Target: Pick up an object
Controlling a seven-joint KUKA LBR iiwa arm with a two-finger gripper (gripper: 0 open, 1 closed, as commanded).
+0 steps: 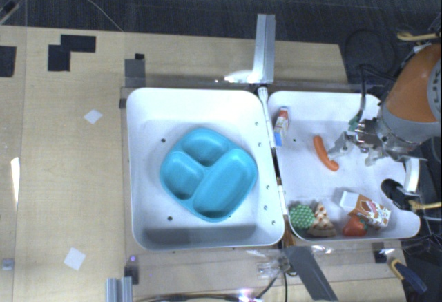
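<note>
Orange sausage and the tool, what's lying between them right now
Nothing. In the camera view, bare white floor of the right bin separates the orange sausage from the tool, which sits just to the sausage's right.

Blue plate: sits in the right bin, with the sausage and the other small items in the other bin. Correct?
Not quite. The camera view shows the blue plate in the left bin, not the right. The sausage and the other small items lie in the right bin, where the gripper is.
</note>
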